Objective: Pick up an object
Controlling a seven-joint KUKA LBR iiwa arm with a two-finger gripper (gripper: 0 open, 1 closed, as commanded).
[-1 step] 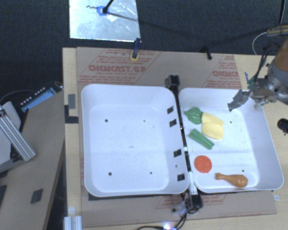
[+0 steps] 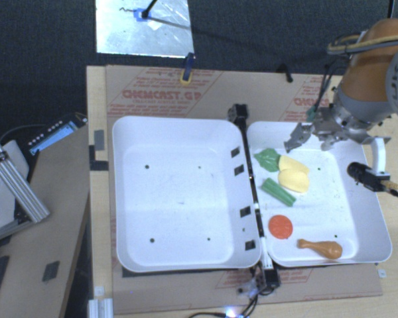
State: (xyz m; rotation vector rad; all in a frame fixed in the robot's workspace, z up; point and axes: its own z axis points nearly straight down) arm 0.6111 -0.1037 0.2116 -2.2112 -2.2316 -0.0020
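On the tan surface (image 2: 66, 197) sit two shallow white plastic bins side by side. The left bin (image 2: 179, 191) has nothing lying in it but a few small dark dots on its floor. The right bin (image 2: 358, 230) carries five toy pieces. Furthest left among them is one light green leaf-shaped piece (image 2: 266, 158), near the dividing edge, with one dark green stick-shaped piece (image 2: 278, 192) just nearer. One round red-orange piece (image 2: 281, 226) lies nearer again. Right of the leaf, two pale yellow rounded pieces (image 2: 294, 175) lie touching each other. At the near right, one brown drumstick-shaped piece (image 2: 320, 246) lies on its side. The grey two-finger gripper (image 2: 313, 140) hangs over the far part of the right bin, fingers spread apart, nothing between them, just beyond the yellow pieces.
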